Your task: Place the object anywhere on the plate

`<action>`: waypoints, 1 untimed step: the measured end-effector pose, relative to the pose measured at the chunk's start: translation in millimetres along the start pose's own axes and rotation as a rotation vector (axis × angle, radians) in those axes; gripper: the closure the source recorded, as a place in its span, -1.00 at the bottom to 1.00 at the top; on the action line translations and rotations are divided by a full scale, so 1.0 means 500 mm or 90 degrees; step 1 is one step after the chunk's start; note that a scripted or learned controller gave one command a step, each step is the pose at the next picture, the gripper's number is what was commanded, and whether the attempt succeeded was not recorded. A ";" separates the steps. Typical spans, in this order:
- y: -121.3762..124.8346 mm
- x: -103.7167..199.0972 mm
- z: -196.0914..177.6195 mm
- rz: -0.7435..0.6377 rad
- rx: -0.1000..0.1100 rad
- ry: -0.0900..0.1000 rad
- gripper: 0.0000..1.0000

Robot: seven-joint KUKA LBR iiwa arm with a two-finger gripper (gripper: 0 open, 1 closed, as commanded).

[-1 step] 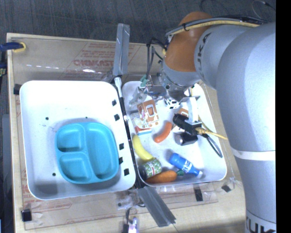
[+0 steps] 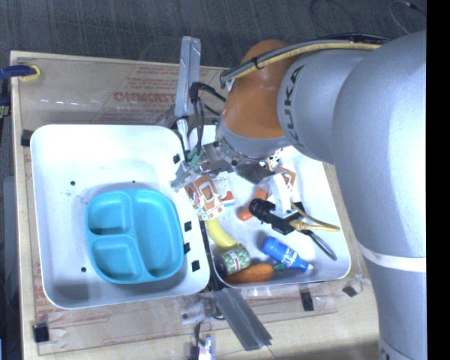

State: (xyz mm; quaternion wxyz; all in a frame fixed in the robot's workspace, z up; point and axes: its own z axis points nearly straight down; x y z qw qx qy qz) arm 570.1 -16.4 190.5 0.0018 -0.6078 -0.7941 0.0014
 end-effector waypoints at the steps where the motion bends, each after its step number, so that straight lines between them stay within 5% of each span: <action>1: 0.000 -0.002 0.000 0.001 0.000 0.000 -1.00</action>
